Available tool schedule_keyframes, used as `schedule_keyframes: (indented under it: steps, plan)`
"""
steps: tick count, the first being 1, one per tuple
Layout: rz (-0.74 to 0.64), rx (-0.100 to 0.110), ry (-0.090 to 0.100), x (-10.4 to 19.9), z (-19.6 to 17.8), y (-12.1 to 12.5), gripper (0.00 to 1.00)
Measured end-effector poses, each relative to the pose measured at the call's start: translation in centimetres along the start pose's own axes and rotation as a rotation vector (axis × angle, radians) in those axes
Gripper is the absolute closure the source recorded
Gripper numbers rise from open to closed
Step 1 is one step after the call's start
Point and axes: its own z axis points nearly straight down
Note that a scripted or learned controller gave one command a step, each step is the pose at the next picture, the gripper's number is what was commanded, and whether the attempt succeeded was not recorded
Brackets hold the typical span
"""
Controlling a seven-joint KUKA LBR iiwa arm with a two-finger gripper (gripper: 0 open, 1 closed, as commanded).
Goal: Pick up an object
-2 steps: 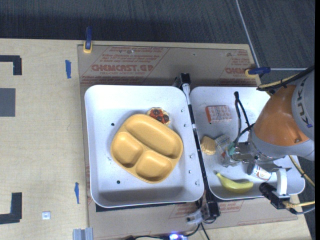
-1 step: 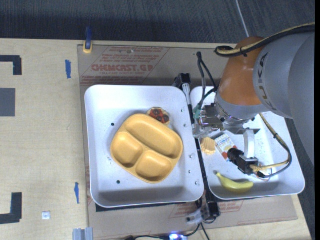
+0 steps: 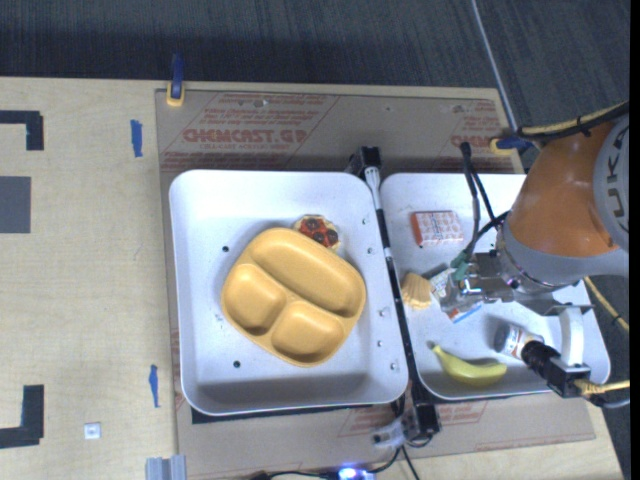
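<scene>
End effector: end effector (image 3: 462,286) is low over the middle of the right-hand shallow white bin (image 3: 420,193), on the grey arm with its orange band; whether it is open or closed cannot be told from this slant.
Task's thing: no object shows in its grip. The nearest candidates are the pale yellow rounded lump (image 3: 416,290) just beside it toward the bin's left wall, and a small blue-and-white packet (image 3: 462,311) partly hidden right under it.
Step in hand: judged to be the descent onto a chosen object.
Doing it well: centre on one object alone, come straight down, close only when it sits squarely in the grip, then lift clear of the bin wall. The lump lies close to the wall, so approach from the open side.
Right bin, other contents: an orange-and-white small carton (image 3: 438,228) near the far wall, a yellow curved banana (image 3: 468,366) along the near wall, and a white tube with a red band (image 3: 508,341) beside the banana.
Left bin: the left-hand shallow white bin (image 3: 200,268) holds a yellow three-compartment plastic tray (image 3: 292,294), with a small round red-and-dark item (image 3: 318,230) touching its far edge.
Bench: pale wooden bench (image 3: 80,268) bears both bins.
</scene>
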Motion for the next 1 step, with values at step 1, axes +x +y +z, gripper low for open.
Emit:
schedule_keyframes:
  steps: [1]
  plan:
    - [0.000, 0.000, 0.001, 0.04, 0.00, 0.01, 0.00]
